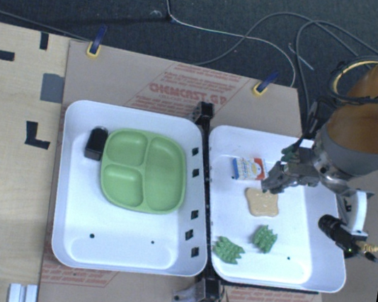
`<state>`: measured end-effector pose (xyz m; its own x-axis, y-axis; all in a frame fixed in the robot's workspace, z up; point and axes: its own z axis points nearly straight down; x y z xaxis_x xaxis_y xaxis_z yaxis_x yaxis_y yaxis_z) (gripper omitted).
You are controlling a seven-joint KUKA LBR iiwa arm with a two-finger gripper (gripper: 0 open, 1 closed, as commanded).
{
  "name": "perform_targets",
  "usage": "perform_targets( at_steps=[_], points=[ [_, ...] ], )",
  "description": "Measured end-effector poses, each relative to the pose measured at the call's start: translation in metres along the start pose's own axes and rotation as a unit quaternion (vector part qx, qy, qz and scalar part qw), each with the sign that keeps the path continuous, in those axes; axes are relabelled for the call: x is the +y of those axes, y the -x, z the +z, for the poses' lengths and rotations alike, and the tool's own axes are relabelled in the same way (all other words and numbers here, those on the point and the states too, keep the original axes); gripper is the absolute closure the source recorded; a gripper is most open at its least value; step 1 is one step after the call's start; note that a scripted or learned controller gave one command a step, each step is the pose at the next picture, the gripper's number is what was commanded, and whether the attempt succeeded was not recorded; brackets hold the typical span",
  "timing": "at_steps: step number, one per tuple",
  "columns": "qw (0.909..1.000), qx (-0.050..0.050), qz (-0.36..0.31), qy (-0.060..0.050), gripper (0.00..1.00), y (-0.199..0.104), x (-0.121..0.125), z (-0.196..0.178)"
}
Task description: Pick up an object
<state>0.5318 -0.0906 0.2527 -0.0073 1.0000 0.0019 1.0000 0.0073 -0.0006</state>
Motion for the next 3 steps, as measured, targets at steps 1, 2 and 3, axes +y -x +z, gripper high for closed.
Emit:
perform_targets(
  at_steps=[1,2,3],
  points=[
    [1.0000,-0.001,0.001,-0.001,1.00,-0.051,0.014,0.008],
    [1.0000,0.000,0.000,-0.001,1.00,-0.115,0.016,0.014],
    [1.0000,-0.001,0.000,-0.001,1.00,-0.175,0.019,0.019]
  ],
)
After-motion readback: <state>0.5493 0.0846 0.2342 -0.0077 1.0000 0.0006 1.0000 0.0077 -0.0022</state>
